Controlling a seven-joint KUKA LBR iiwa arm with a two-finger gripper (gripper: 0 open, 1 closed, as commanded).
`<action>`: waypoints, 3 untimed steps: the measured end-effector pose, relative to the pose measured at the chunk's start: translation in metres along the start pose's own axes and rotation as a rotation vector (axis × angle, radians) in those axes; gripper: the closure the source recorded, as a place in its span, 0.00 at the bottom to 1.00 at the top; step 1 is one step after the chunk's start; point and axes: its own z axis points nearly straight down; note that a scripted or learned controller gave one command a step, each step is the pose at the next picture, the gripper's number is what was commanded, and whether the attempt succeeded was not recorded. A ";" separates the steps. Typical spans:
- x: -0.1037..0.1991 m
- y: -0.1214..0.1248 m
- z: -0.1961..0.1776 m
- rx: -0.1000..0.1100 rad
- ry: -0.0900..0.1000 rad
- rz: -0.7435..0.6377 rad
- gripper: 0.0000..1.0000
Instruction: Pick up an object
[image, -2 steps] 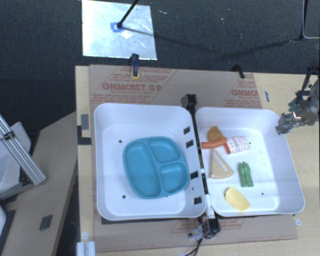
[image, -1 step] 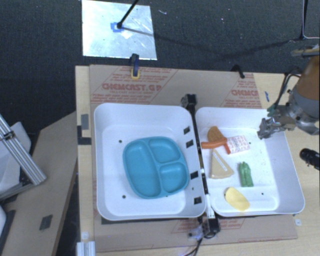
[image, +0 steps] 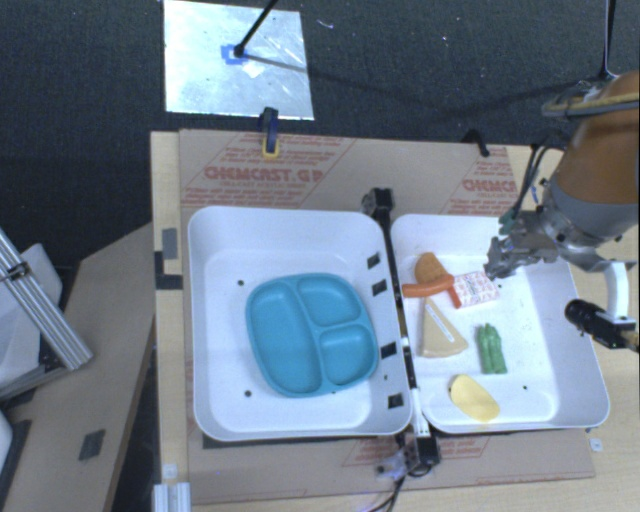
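At the bench, seen from above and reading left to right: the left bin (image: 215, 330) holds a blue divided tray (image: 310, 332) lying flat near its middle, its three compartments bare, while the right bin (image: 570, 370) carries everything I might lift, namely a brown rounded piece (image: 431, 267) just beside an orange carrot-like stick (image: 426, 290), a red-and-white packet (image: 475, 290) touching that stick's right end, a pale wedge (image: 441, 332) below them, a green ridged piece (image: 490, 349) to its right and a yellow lemon-like lump (image: 474, 398) nearest the front wall. My gripper (image: 502, 258) hangs over the back of the right bin, just above the packet's upper right corner, and whether my jaws are spread or pressed together I cannot tell from this slant. The risk, as I judge it, lies in the crowding: packet, stick and brown piece sit so close that a descent here could straddle two things at once, clip the packet's edge and skid it aside, or close on nothing; the packet looks thin and flat, which I would expect to slip out of a shallow pinch
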 end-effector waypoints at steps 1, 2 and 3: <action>0.062 -0.006 0.008 0.002 0.000 -0.001 1.00; 0.119 -0.021 0.020 0.003 0.001 0.000 1.00; 0.168 -0.024 0.029 0.003 0.000 0.001 1.00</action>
